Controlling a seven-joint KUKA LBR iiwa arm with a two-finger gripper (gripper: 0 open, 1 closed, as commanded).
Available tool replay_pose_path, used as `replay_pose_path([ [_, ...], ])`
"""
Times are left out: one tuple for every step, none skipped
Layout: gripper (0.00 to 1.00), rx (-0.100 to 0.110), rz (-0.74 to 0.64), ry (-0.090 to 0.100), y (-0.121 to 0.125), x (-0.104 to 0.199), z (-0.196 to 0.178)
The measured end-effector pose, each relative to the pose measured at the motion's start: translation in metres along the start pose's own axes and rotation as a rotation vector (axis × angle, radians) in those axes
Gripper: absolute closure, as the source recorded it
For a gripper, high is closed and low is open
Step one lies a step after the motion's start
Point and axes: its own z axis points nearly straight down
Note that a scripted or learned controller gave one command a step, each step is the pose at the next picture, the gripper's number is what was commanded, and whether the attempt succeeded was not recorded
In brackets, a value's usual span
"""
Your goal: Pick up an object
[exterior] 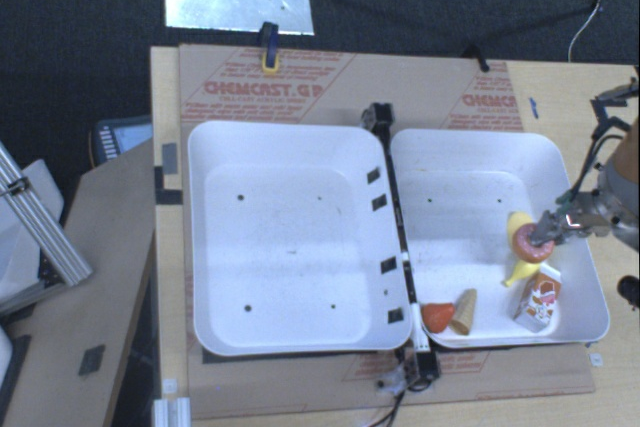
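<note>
Pink doughnut (pixel 529 243): directly under pincer (pixel 545 233), right bin (pixel 470 165); round, no evident long axis. Pincer grip: cannot tell. Banana (pixel 522 267) just below doughnut.

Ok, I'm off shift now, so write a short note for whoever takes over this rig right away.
End effector: down in the right bin, at the pink donut by the right wall; whether it has a grip cannot be told.
Objects: all in the right bin. Yellow banana under the donut, small carton in the near right corner, cone and red piece along the near wall.
Done: nothing visibly lifted.
Left: confirm the grasp and lift one object.
</note>
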Motion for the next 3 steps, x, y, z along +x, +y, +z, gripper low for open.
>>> replay_pose_path([
  [1.0,-0.002,-0.006,0.001,-0.016,0.015,-0.051],
  [1.0,-0.001,-0.006,0.0,0.022,0.0,-0.056],
  [1.0,0.001,-0.002,0.001,0.01,0.0,-0.069],
])
